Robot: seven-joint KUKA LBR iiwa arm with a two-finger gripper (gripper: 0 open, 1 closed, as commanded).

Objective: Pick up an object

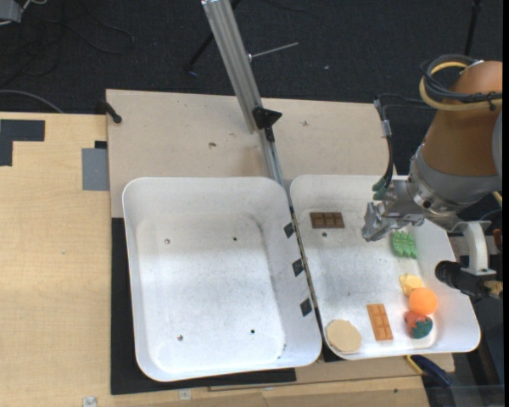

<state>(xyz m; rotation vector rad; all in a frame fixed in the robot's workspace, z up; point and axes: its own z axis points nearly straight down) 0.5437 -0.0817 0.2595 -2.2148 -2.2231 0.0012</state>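
Two shallow white bins sit side by side on a bench, seen from above at a slant. The left bin [204,278] fills the lower middle of the frame. The right bin [356,270], at lower right, holds several small things. A grey arm with an orange band reaches in from the right edge, and its tool [375,225] hangs over the upper part of the right bin. Nothing shows between its fingers, and whether they are spread or closed cannot be told at this size.

The things to choose from all lie in the right bin. A brown chocolate-like bar [327,220] lies just left of the tool. A green ridged piece [404,244] lies just to its lower right. Further down the frame are a yellow piece [411,283], an orange ball [422,301], a small red and green item [419,326], an orange wafer-like slab [379,321] and a pale round disc [345,337].

Risks, as a judgement: the tool stands between the bar and the green piece, so a straight descent may close on bare bin floor. The bar is flat, so the fingers may slide over it. The ball could roll away if nudged. The lower things crowd together, so a grasp there could knock neighbours.
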